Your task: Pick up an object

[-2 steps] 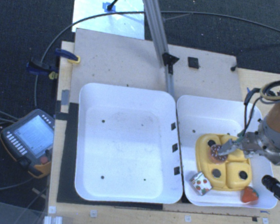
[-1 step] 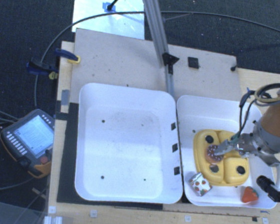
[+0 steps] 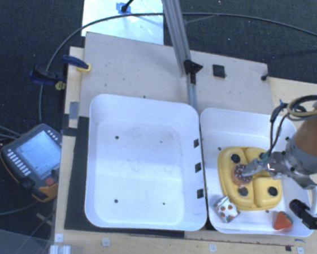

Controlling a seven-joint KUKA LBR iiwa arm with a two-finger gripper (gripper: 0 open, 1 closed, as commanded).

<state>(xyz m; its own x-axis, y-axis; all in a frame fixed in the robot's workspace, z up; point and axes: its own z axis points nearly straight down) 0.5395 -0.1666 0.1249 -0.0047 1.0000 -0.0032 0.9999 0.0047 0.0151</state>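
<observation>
At the far left a pendant [image 3: 32, 160] with a lit screen lies on the dark floor, cables looping around it. Clamps [image 3: 75, 63] grip the bench's left edge. The left bin [image 3: 100, 117] sits on the board, its floor showing only a few small dark dots. A grey pole [image 3: 177, 34] slants down from the top and ends at a black bracket just above the seam between the bins.

The right bin [image 3: 216, 121] carries the objects. A yellow toy [image 3: 251, 182] with dark round spots lies near its middle; its exact shape is hard to make out. A small white die [image 3: 226, 209] with coloured marks rests just beside the toy's lower left corner. An orange-red piece [image 3: 282, 221] lies near the bin's lower right corner, too small to identify.

The gripper [image 3: 248, 171] is down on the yellow toy, its tip over a reddish patch on the toy's top. Blur hides the tip, so I cannot tell how it is set. The arm [image 3: 316, 141] is cut off at the right edge.
</observation>
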